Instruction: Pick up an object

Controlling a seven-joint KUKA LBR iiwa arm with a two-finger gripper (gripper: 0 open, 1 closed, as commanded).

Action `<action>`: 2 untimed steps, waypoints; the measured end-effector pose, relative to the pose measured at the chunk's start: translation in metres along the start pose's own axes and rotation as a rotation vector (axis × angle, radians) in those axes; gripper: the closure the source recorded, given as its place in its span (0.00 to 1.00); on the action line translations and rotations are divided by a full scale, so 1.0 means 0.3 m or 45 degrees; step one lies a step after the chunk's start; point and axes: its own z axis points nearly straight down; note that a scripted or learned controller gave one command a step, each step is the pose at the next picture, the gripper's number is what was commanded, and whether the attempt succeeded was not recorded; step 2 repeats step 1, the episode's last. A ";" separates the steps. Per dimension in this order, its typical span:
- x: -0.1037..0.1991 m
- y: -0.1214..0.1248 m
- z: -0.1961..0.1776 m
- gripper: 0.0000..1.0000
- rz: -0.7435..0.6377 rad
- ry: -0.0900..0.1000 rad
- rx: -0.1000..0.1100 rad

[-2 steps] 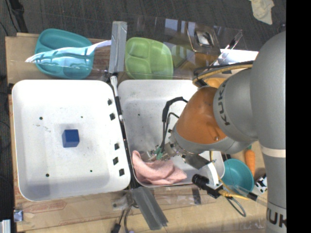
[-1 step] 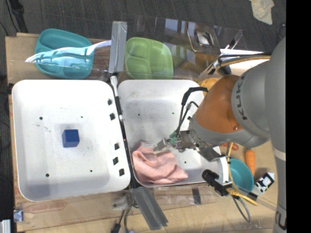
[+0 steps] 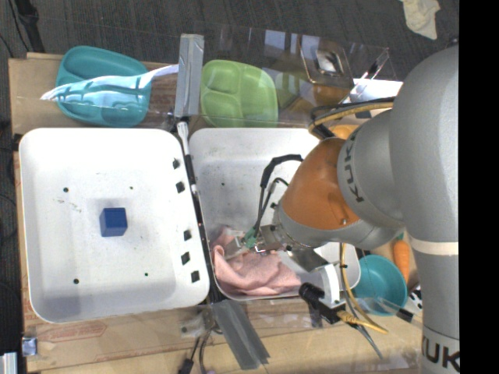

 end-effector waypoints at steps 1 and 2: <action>0.000 0.004 -0.033 1.00 -0.007 0.000 0.000; 0.000 0.004 -0.033 1.00 -0.007 0.000 0.000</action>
